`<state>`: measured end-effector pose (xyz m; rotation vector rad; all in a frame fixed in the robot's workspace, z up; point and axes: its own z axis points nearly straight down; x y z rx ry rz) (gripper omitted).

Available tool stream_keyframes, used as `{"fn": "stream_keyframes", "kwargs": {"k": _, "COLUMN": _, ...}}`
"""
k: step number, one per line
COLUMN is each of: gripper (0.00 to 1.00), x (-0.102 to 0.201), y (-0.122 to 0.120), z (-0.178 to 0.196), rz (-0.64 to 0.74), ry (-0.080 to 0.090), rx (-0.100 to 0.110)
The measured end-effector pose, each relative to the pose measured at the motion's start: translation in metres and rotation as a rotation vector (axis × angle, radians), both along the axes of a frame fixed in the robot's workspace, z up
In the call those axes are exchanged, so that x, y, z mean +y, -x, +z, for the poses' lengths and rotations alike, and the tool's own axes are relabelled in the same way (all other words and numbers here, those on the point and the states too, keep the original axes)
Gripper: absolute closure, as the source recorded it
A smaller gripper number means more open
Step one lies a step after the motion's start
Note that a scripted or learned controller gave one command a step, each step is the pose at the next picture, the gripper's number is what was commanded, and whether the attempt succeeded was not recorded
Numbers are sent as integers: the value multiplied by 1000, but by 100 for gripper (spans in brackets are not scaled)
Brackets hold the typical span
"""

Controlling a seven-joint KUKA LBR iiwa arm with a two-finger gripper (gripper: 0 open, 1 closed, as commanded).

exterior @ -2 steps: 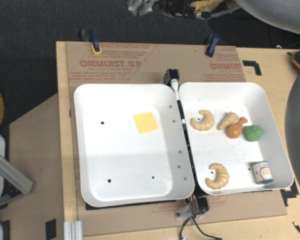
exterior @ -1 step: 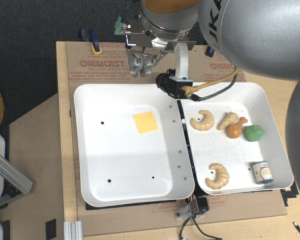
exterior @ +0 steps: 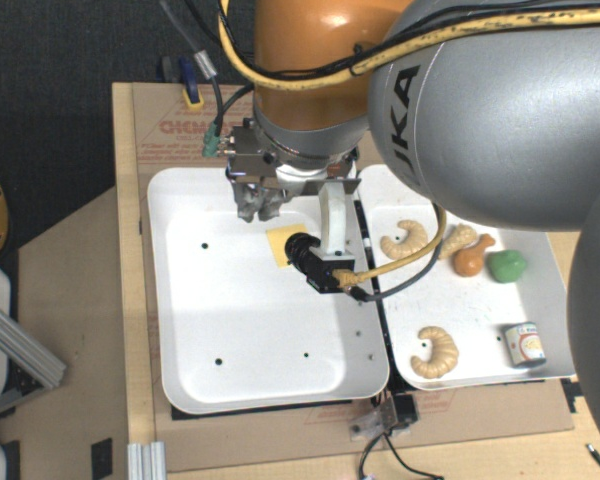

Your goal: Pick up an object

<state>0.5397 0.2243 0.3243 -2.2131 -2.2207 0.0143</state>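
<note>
My gripper (exterior: pixel 260 204) hangs over the far part of the left bin (exterior: pixel 210 368), under the orange band of the arm. A flat yellow piece (exterior: pixel 279 244) lies on the bin floor just in front of the gripper and to its right, partly covered by the robot's own fittings. In the right bin (exterior: pixel 480 373) lie two croissants, one at the far side (exterior: pixel 408 238) and one near the front (exterior: pixel 438 352). A brown drumstick (exterior: pixel 470 255), a green lump (exterior: pixel 507 266) and a small can (exterior: pixel 525 344) also rest there.
The arm's grey body covers the far right of the bench and part of the right bin. A brown board (exterior: pixel 140 148) borders the bins. Blue and yellow cable connectors (exterior: pixel 191 80) sit beyond the left bin's far edge.
</note>
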Motion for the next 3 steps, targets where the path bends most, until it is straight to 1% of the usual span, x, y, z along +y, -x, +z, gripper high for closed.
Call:
{"fn": "stream_keyframes", "kwargs": {"k": 1, "gripper": 100, "x": -1, "y": -60, "z": -83, "rz": -6, "ry": 2, "rx": -3}}
{"fn": "stream_keyframes", "kwargs": {"k": 2, "gripper": 100, "x": 0, "y": -104, "z": -143, "rz": -5, "ry": -1, "rx": -11}}
{"fn": "stream_keyframes", "kwargs": {"k": 3, "gripper": 100, "x": 1, "y": -23, "z": -175, "rz": -3, "ry": 0, "rx": 2}}
